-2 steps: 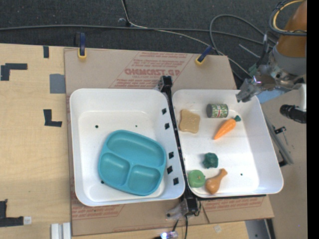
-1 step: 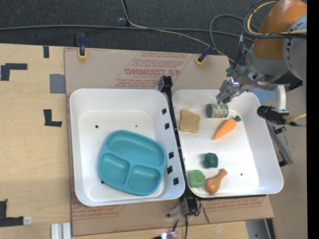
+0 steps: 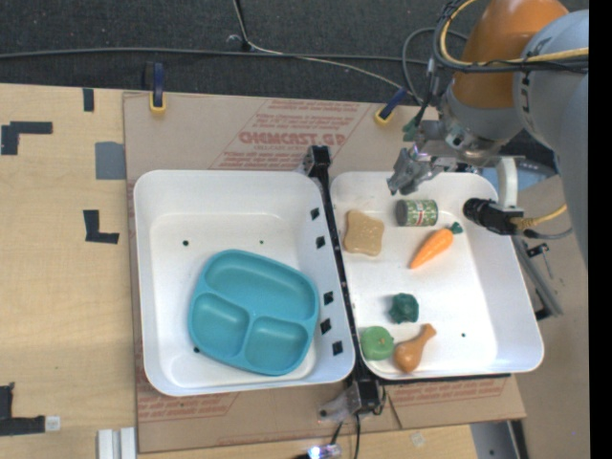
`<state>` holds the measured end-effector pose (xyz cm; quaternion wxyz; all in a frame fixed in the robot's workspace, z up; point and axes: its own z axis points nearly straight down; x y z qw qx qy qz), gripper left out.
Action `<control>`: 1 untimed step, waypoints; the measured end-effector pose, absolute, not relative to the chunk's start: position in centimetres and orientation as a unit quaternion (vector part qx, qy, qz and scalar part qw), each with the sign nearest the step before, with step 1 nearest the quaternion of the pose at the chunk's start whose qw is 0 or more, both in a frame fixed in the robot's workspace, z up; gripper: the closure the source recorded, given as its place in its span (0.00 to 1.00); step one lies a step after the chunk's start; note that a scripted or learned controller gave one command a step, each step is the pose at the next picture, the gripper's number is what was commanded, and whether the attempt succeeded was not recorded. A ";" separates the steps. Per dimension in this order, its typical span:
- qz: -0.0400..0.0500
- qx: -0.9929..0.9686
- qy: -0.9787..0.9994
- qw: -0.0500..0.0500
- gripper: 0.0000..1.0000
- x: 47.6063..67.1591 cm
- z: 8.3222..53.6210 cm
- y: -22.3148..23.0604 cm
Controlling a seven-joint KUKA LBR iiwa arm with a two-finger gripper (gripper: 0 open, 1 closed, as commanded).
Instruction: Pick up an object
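The arm's grey two-finger gripper (image 3: pixel 409 182) hangs near the right white bin's (image 3: pixel 497 347) far edge, just above a small green-labelled can (image 3: pixel 417 212) lying on its side; whether it is spread cannot be told. Nothing looks lifted yet: an orange plastic carrot (image 3: pixel 432 247) and tan bread slice (image 3: pixel 363 232) lie nearby, so the pick remains ahead.

One fixed camera looks down at a slant on my bench, taking in both the left bin (image 3: pixel 153 199) and the right bin (image 3: pixel 507 295) whole, while my arm (image 3: pixel 535 55) enters from its right.
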<state>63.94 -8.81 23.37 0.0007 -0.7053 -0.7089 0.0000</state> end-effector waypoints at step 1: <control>0.000 -0.705 -0.709 0.001 1.00 64.3 23.9 -3.9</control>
